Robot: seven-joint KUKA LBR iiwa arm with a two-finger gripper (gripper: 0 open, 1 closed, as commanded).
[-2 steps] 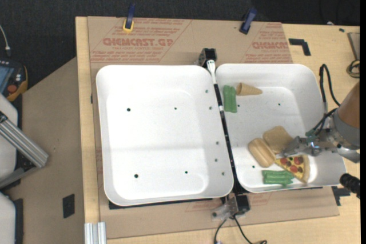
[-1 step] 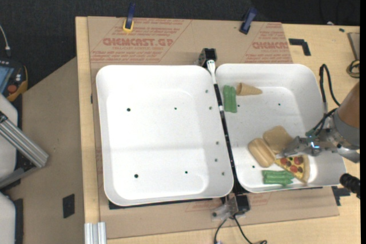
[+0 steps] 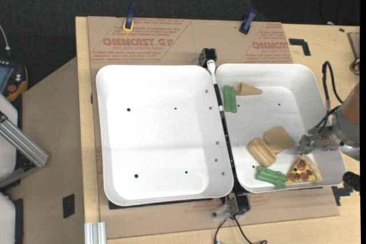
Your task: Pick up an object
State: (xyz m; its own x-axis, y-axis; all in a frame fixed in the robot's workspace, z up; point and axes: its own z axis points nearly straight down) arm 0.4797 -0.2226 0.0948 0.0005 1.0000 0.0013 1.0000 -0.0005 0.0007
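The right bin [image 3: 297, 80] holds several toy foods. A green block [image 3: 229, 99] lies by its left wall, with a tan cone [image 3: 248, 89] just to the right of it. Lower down lie a tan bread slice [image 3: 278, 137], a tan roll [image 3: 262, 151], a green pod-shaped piece [image 3: 270, 176] and a pizza slice [image 3: 303, 171]. My gripper [image 3: 305, 144] reaches in from the right edge. It hangs low over the bin, just above the pizza slice and right of the bread slice. I see nothing held in it.
The left bin [image 3: 114, 123] sits beside the right one, their rims meeting in a dark seam at the middle. Both rest on a cardboard sheet [image 3: 171, 37] held by a yellow and blue clamp [image 3: 128, 23] and a blue clamp [image 3: 247, 20]. A black cable [image 3: 327, 80] runs along the right bin's rim.
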